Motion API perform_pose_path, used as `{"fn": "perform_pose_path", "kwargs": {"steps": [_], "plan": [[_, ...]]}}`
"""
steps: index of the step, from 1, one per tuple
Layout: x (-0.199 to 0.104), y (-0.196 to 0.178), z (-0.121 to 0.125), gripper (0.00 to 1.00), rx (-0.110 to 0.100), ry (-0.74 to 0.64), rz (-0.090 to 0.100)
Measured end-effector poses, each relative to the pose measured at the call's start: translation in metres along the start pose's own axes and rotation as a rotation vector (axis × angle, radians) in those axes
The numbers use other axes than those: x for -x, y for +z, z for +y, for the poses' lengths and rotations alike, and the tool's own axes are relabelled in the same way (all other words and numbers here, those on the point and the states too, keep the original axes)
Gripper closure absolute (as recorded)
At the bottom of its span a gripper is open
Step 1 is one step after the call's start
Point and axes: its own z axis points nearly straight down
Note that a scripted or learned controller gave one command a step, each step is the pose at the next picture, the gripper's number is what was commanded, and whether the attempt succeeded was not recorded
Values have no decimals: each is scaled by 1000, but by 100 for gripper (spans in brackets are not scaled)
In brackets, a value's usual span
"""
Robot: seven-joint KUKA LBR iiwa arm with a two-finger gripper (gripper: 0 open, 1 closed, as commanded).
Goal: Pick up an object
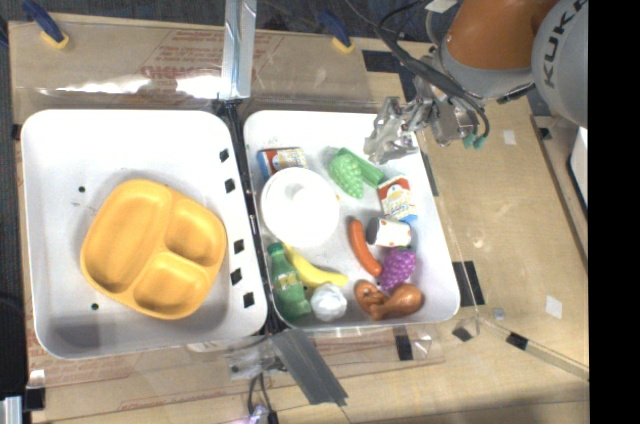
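We read the white letters "KU" on the grey arm (565, 42), at its edge beside the orange band (500, 7). Faint red print on the cardboard (190, 52) behind the left bin (40, 212) is too blurred to read.

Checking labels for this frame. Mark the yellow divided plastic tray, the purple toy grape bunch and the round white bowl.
yellow divided plastic tray (152, 247): camera view, central ridge between compartments.
purple toy grape bunch (399, 266): camera view, middle of cluster.
round white bowl (299, 205): camera view, inside bottom.

Blue clamps (48, 25) on bench edge; tape strip (239, 45) between bins.
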Motion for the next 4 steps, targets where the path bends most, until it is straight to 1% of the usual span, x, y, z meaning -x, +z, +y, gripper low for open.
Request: {"fn": "perform_pose_path", "kwargs": {"steps": [1, 2, 3, 4], "plan": [[33, 5, 27, 100, 0, -77, -3], [29, 15, -23, 100, -2, -339, -4], [-21, 16, 40, 100, 1, -298, -2], [35, 2, 47, 100, 0, -199, -2]]}}
